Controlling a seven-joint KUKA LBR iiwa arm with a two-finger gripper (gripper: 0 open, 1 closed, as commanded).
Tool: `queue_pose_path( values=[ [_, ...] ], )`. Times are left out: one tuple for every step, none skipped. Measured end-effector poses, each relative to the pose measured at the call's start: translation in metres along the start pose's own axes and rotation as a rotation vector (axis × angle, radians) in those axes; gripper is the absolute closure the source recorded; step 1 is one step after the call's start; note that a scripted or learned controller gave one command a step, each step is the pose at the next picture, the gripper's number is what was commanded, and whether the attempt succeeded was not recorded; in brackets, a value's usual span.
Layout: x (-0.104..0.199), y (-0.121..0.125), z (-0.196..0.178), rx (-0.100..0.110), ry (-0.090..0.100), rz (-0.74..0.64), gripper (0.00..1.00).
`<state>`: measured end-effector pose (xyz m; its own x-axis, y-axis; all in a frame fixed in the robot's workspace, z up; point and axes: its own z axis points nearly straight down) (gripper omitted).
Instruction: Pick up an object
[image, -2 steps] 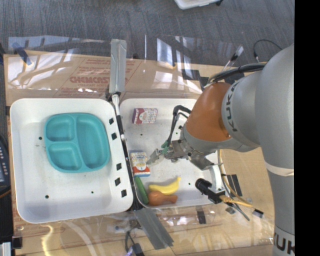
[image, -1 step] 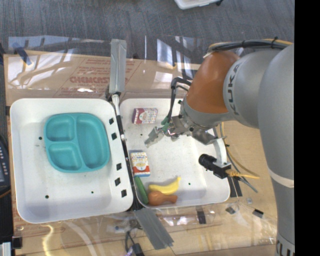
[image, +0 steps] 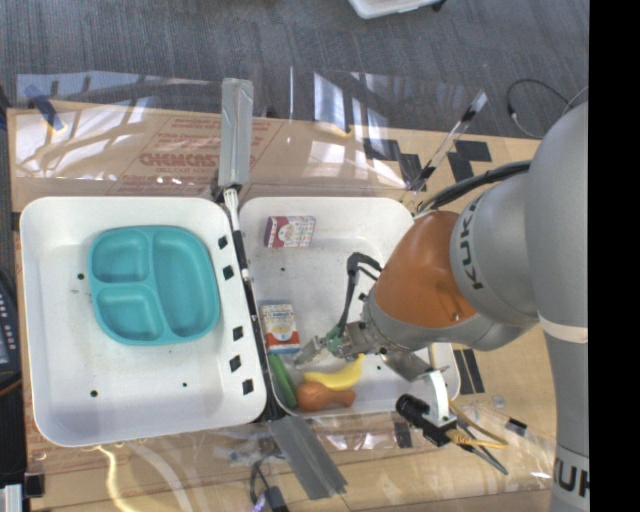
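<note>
In the camera view your gripper is hovering low in the right bin, just above the banana at lower centre of the frame; I cannot tell how the fingers are set. Treat the banana as light, smooth (probably slippery); take it across its curved middle.

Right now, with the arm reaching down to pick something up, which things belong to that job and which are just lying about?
In the job:
gripper
banana
orange carrot
green vegetable
small carton

Lying about:
teal divided plate in the left bin
pink box at the right bin's far end
</note>
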<state>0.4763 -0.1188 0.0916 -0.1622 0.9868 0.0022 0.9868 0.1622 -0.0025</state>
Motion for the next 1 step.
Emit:
queue_pose_path(
  values=[
    [-0.0127, 0.0386, 0.0003, 0.000, -0.001, -0.017, 0.00]
  ],
)
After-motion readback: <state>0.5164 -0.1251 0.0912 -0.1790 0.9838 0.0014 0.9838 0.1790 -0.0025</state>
